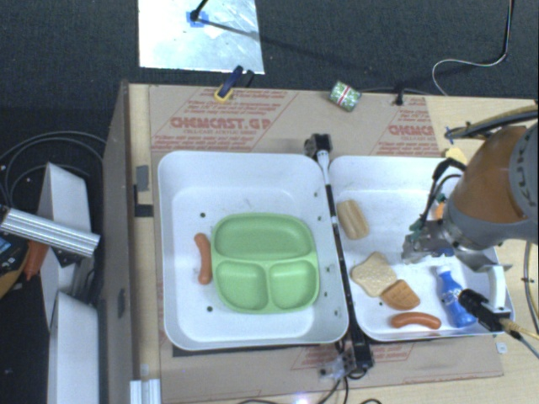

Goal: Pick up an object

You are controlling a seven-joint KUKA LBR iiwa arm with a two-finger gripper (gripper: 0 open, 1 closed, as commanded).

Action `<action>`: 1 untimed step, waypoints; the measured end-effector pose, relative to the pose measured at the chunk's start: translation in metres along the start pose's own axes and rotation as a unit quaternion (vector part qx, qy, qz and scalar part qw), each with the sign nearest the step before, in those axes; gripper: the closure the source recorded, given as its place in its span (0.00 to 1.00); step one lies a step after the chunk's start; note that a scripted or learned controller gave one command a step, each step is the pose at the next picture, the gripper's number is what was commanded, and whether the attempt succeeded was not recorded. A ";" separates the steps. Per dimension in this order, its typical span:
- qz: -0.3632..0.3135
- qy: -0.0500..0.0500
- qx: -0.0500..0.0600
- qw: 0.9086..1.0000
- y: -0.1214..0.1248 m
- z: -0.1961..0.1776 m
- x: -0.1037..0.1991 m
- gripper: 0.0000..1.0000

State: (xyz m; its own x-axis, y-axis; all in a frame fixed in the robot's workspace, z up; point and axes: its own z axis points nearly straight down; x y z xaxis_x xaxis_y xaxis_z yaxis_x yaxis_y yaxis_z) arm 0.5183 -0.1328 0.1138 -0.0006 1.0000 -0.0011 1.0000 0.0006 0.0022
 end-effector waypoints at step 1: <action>-0.002 0.001 0.000 1.000 0.007 -0.082 0.036 0.00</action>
State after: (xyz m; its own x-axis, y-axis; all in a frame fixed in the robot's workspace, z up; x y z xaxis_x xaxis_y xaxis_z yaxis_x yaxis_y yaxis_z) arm 0.5247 -0.0971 0.1955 -0.0038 1.0000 -0.0001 1.0000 0.0038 0.0030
